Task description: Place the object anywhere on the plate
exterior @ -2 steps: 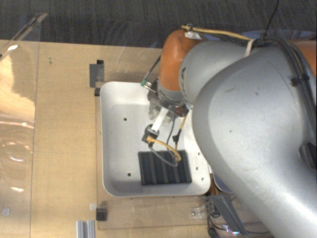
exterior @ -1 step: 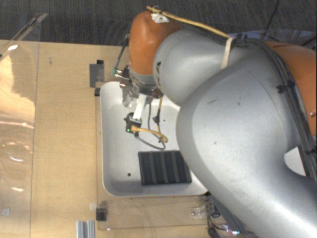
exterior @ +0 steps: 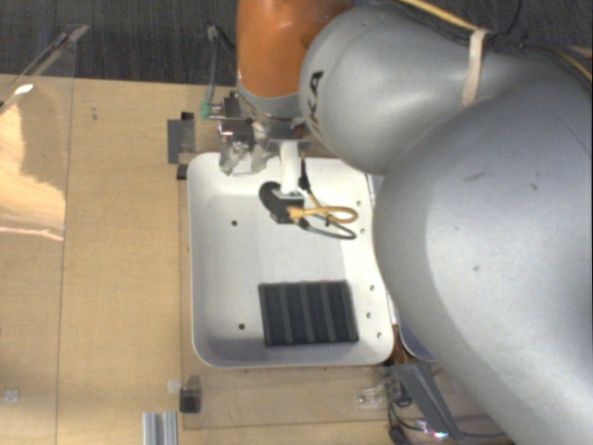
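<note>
A black ribbed rectangular block (exterior: 308, 312) lies flat in the white bin (exterior: 213, 276), close to its near wall and toward the right side. My gripper (exterior: 239, 161) hangs over the bin's far left corner, under the orange wrist band (exterior: 273, 35), well away from the block. The grey arm (exterior: 463, 184) covers everything to the right of this bin.
A small dark bracket (exterior: 180, 140) sits on the wooden bench just outside the bin's far left corner. Another small dark clamp (exterior: 190, 399) stands at the near left corner. Bare wooden bench (exterior: 93, 248) stretches to the left.
</note>
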`<move>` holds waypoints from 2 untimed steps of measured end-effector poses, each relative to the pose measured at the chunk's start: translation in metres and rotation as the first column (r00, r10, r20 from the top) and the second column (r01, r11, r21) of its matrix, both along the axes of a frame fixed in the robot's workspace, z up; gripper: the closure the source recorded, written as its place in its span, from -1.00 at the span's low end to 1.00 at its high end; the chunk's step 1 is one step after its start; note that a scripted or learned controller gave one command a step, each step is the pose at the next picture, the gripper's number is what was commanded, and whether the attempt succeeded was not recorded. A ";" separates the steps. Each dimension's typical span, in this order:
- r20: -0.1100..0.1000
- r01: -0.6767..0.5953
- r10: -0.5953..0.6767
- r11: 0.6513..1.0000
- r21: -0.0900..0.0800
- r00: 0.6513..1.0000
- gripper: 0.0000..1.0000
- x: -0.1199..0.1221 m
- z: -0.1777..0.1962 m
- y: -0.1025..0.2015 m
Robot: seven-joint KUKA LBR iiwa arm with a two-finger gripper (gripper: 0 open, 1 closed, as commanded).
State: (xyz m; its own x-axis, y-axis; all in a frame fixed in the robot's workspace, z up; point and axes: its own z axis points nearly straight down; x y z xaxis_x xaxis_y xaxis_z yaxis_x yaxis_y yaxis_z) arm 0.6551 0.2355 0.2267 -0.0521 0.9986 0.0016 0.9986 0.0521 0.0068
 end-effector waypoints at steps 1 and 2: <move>-0.007 0.123 -0.123 0.992 -0.001 0.992 1.00 -0.051 -0.097 -0.047; -0.001 -0.050 0.050 0.999 0.000 0.999 1.00 0.012 -0.081 -0.001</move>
State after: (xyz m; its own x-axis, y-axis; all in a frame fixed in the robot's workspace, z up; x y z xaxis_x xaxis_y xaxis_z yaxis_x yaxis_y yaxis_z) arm 0.6670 0.2343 0.1455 -0.1015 0.9948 0.0015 0.9948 0.1015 0.0060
